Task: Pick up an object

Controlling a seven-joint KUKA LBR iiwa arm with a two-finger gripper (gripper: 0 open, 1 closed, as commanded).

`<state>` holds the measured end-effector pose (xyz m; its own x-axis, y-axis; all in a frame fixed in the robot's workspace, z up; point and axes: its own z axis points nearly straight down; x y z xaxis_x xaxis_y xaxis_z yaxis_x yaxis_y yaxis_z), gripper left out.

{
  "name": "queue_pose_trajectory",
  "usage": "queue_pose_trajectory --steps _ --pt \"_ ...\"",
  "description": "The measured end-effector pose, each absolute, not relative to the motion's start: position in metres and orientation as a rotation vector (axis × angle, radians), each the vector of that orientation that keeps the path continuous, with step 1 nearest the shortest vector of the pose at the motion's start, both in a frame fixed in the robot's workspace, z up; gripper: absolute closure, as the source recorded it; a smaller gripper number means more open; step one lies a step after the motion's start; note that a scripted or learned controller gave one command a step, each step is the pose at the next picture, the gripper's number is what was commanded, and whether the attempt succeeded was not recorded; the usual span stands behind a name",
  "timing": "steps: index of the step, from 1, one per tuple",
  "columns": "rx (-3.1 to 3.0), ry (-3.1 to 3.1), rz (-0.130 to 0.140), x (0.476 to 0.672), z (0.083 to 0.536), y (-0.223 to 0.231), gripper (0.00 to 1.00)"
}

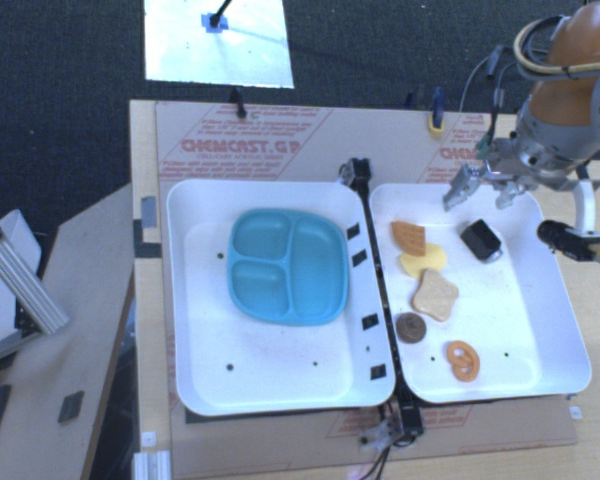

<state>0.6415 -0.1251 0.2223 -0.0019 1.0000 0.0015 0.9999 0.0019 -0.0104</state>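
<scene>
Desk (280, 138) covered by printed sheeting, dark carpet behind; two white bins (210, 388) are carried — claw (486, 190) spread wide, nothing held, above the right bin's far rim.

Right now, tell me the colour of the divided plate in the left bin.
Light blue divided plate, seen in the camera view.

My robotics lab test bench

I see two white bins (280, 393) on a protective-film board (280, 138), cabling, and aluminium framing (20, 283)

Grey arm (570, 118), orange band, looping cables
</scene>
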Motion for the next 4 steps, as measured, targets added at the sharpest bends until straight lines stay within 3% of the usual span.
queue_pose_trajectory --steps 1,2,3,4 --pt "-2.218 -2.227 -0.002 0.644 0.23 -0.125 0.0" --pt "-2.213 -2.228 0.002 0.651 0.178 -0.117 0.0" --pt "-2.219 -2.222 0.003 0.642 0.129 -0.122 0.0" --pt "-2.225 -2.227 -0.014 0.647 0.091 -0.121 0.0"
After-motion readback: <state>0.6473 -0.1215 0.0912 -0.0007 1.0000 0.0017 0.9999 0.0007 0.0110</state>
